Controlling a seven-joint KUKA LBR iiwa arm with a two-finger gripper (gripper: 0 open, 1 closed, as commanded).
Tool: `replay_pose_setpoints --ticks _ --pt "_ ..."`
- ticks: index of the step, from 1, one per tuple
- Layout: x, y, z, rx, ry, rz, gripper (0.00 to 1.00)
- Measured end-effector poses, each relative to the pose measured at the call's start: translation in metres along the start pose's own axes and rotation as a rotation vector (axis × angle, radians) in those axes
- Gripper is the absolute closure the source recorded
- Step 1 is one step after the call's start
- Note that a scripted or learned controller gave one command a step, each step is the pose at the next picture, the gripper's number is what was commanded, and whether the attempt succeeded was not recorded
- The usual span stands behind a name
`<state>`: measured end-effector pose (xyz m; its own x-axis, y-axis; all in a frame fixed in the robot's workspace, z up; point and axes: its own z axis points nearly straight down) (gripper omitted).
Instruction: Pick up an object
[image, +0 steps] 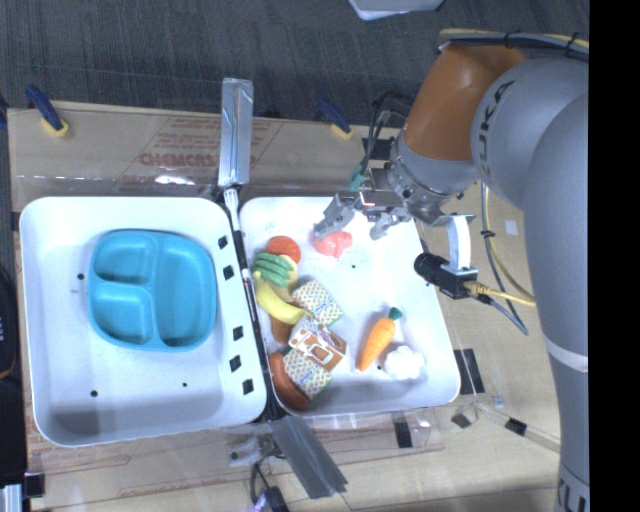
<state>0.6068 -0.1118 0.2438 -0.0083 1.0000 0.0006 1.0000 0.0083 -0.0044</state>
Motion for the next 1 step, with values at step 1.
replay_pose_setpoints --ticks 1 --pt "-0.043 -0.034 -0.0506 -0.004 -0.001 0.065 0.0"
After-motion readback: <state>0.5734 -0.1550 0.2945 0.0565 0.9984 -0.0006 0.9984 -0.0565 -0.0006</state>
